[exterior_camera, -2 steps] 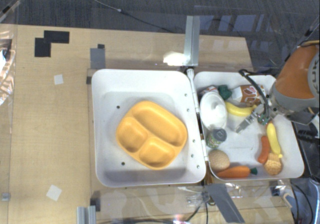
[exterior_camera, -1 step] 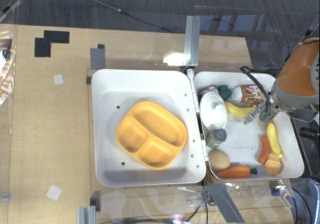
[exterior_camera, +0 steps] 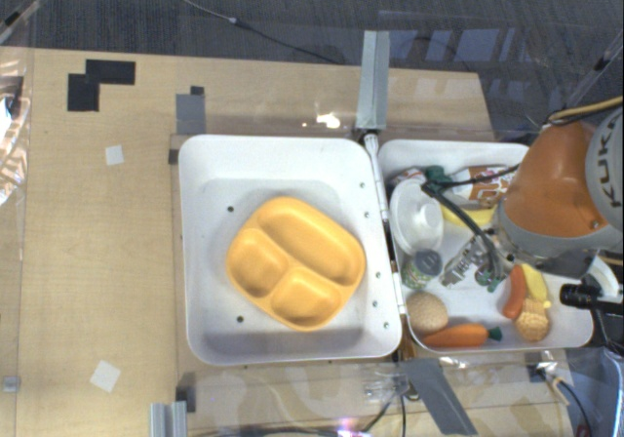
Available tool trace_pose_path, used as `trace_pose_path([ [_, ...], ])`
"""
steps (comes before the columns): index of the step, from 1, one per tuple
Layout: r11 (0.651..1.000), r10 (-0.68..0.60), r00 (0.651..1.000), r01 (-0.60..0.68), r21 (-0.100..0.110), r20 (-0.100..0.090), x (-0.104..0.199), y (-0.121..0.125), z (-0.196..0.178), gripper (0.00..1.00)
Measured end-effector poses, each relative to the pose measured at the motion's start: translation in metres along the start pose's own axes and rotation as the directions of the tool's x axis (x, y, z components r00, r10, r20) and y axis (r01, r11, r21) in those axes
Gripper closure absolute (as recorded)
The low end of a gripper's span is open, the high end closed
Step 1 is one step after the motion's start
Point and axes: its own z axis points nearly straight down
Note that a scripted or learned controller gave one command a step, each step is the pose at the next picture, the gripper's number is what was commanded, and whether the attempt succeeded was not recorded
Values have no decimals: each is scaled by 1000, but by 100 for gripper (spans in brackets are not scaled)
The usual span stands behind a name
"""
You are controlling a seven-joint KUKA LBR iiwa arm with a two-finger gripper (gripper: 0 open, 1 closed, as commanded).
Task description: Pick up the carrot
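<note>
Lying in the right bin point(exterior_camera: 583, 333): two carrots point(exterior_camera: 454, 336).

A bulky robot arm point(exterior_camera: 561, 196) with a rounded orange band above a grey wrist. Black cables run along it to a small metallic end effector point(exterior_camera: 472, 264) of silvery parts.

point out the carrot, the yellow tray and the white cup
carrot point(exterior_camera: 455, 336), camera view, middle of its orange body
yellow tray point(exterior_camera: 295, 260), camera view, central divider
white cup point(exterior_camera: 417, 216), camera view, inside of its bowl
</note>
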Motion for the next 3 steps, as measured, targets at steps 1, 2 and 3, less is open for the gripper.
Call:
trace_pose_path([
  [1,1000,2,1000,-2,1,1,-1,-1,0,0],
  [2,976,217,976,-217,-1,4,-62,29,-15,0],
  [3,983,-186,983,186,0,6,-64,58,-1,0],
])
